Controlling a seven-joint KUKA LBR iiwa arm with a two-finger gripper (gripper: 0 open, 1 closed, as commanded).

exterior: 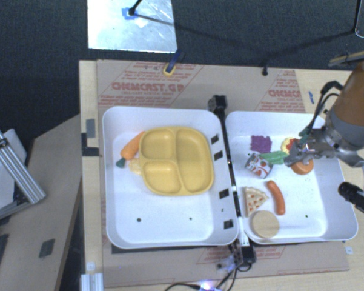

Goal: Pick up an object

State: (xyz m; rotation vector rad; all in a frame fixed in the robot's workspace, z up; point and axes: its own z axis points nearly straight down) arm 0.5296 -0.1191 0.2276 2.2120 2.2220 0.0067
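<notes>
the arm (358, 111) has a broad orange band above a grey wrist; thin dark cables loop beside it; the gripper (303, 152) is dark metal.

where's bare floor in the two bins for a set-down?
Left bin: bare strip along the near wall below the yellow divided plate; the carrot crowds its far-left side. Right bin: bare near-right corner, right of the sausage and round cracker. Crowded: far half, around the gripper.
</notes>
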